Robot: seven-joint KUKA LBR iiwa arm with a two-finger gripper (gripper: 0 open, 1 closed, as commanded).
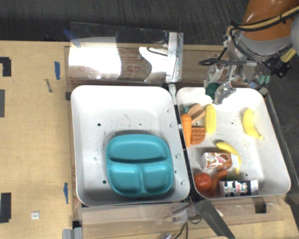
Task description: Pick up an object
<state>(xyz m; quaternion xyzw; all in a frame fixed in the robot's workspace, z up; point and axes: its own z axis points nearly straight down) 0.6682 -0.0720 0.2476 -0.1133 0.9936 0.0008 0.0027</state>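
Note:
The right bin point(274, 133) holds several toy foods. A corn cob point(210, 119), a carrot point(187, 128) and a waffle point(198, 134) lie against its left wall. One yellow banana point(250, 123) sits to the right and a second banana point(226, 148) lies near the middle. Toward the front are a small carton point(219, 160), a red tomato point(203, 181) and a black-and-white bottle point(238, 186). My gripper point(222, 89) hangs over the bin's back left part, just above and behind the corn cob, with a small teal piece beside it.
A teal divided plate point(139, 164) lies in the left bin point(89, 108). A clear plastic sheet point(122, 59) stands behind the left bin. The arm and its cables point(259, 39) fill the space behind the right bin.

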